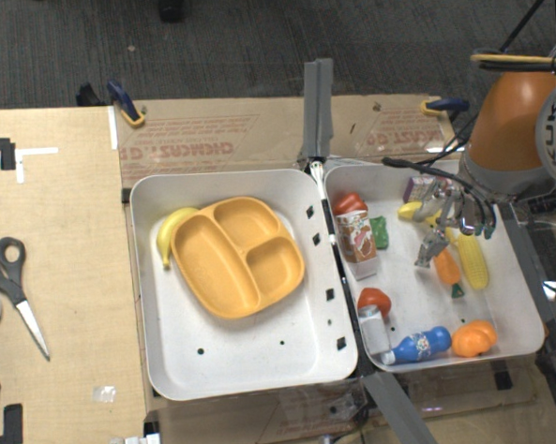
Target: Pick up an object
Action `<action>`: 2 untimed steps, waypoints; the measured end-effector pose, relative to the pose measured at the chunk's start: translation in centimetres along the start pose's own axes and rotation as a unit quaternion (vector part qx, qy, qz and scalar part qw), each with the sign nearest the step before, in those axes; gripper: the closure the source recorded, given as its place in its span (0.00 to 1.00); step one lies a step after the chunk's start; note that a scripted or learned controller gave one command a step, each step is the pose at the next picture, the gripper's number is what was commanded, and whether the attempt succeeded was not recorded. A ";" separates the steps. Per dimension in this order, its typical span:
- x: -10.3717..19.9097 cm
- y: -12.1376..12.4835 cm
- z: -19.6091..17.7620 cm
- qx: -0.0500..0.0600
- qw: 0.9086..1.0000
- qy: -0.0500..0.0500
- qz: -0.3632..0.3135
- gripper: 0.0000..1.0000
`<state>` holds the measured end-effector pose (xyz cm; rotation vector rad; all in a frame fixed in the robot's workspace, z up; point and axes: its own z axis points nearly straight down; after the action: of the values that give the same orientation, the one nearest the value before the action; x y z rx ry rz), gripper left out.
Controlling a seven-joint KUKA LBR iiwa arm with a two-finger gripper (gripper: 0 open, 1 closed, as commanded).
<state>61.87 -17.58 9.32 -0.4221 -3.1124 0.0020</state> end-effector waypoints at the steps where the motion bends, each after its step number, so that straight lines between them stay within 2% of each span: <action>1: 4.6 0.0 0.0 -0.001 1.000 -0.002 0.025 0.00; 2: -1.2 0.0 0.2 0.001 0.994 0.014 0.109 0.00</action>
<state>63.00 -17.87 9.13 -0.7521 -3.0198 0.0006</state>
